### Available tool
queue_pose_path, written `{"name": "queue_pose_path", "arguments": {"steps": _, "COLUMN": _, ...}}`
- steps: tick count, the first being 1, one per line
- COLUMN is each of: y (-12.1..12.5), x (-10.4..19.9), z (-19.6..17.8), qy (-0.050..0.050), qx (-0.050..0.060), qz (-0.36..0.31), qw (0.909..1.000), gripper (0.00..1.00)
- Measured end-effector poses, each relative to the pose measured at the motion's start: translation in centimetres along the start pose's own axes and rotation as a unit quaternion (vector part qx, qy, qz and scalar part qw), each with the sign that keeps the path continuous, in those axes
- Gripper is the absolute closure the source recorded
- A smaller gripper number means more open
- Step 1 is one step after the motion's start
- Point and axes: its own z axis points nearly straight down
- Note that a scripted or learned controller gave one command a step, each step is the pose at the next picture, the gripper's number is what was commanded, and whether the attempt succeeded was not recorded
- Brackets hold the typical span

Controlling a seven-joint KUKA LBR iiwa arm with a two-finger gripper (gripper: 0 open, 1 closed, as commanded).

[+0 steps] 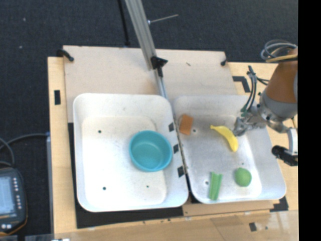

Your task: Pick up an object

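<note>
Two white bins [90, 109] sat on a tan surface [115, 67] over dark floor [50, 19]. Hand [241, 126] hovered beside the banana [226, 136] in the right bin [266, 174]; grip unclear.

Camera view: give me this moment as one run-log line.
gripper: over right bin, beside banana | right bin: orange block, green stick, lime | left bin: blue bowl

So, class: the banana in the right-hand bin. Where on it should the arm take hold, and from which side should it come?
Probably the middle of the banana, coming from above. It lies flat on the floor of the right-hand bin, slanting from upper left to lower right, with its narrow width exposed, so fingers set across that width should fit. The end effector hovers just to its right, so the move is short.
</note>
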Motion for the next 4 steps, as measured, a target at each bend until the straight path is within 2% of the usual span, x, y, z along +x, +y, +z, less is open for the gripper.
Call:
{"name": "queue_pose_path", "arguments": {"steps": 3, "y": -0.5, "x": -0.6, "z": -13.8, "qy": 0.000, "qx": 0.000, "qz": -0.001, "qw": 1.0000, "gripper": 1.00}}
{"name": "queue_pose_path", "arguments": {"steps": 4, "y": 0.7, "x": 4.9, "z": -12.4, "qy": 0.001, "qx": 0.002, "qz": -0.002, "qw": 1.0000, "gripper": 1.00}}
